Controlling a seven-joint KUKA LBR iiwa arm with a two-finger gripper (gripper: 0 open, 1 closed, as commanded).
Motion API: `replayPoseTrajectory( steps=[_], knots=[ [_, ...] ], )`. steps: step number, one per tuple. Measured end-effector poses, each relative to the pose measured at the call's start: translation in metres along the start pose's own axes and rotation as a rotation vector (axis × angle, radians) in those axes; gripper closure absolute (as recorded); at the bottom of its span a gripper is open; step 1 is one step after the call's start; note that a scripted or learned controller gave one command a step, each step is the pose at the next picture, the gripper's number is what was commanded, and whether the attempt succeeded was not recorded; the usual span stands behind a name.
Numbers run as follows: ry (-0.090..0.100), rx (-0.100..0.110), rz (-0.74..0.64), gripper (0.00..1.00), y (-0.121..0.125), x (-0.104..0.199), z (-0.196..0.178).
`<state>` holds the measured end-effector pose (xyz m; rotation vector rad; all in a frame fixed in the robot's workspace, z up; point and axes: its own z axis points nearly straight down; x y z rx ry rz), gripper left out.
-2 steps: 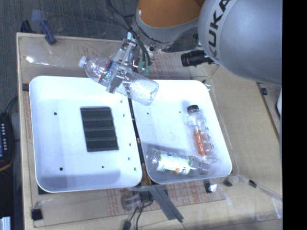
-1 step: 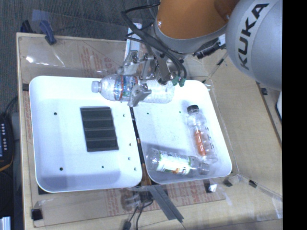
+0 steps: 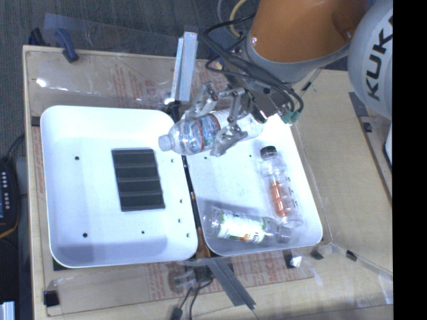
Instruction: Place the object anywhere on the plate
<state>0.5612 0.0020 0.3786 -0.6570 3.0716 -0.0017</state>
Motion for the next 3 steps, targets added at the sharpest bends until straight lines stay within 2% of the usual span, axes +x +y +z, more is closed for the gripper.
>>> replayPoseTrajectory(
  steps=[1, 2, 3],
  knots=[
    [-0.003, 0.002, 0.001, 1.00, -0.001, -0.001, -0.011],
    [0.000, -0.001, -0.112, 1.00, 0.037, -0.024, 0.070],
    [0.000, -0.001, -0.212, 1.00, 0.045, -0.008, 0.105]
  ],
)
